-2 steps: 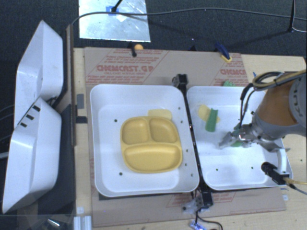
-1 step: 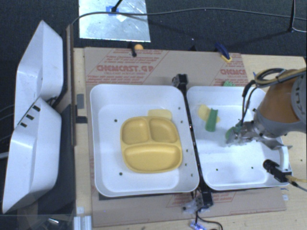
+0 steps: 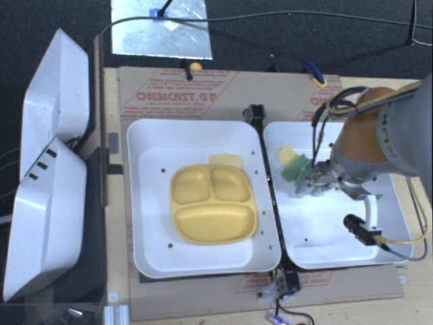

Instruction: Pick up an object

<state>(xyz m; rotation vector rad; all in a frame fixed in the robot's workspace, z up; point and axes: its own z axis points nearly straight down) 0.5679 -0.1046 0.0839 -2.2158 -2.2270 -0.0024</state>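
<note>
The arm (image 3: pixel 379 137) comes in from the right and its tool (image 3: pixel 306 181) is low in the right bin (image 3: pixel 338 249), near the bin's upper left part. Just beside the tool, on its left, lie a green object (image 3: pixel 293 169) and a yellow object (image 3: pixel 287 156), touching each other. Cannot tell if the tool is open or closed, and nothing is seen gripped. A black part w/ yellow cable (image 3: pixel 362 232) hangs under the wrist, over the bin floor. The left bin (image 3: pixel 155 249) has a yellow divided tray (image 3: pixel 213 205) in the middle and a pale yellow piece (image 3: pixel 225 161) at the tray's top edge. A black clamp (image 3: pixel 254 113) sits btw. the bins on the desk (image 3: pixel 176 93).
</note>
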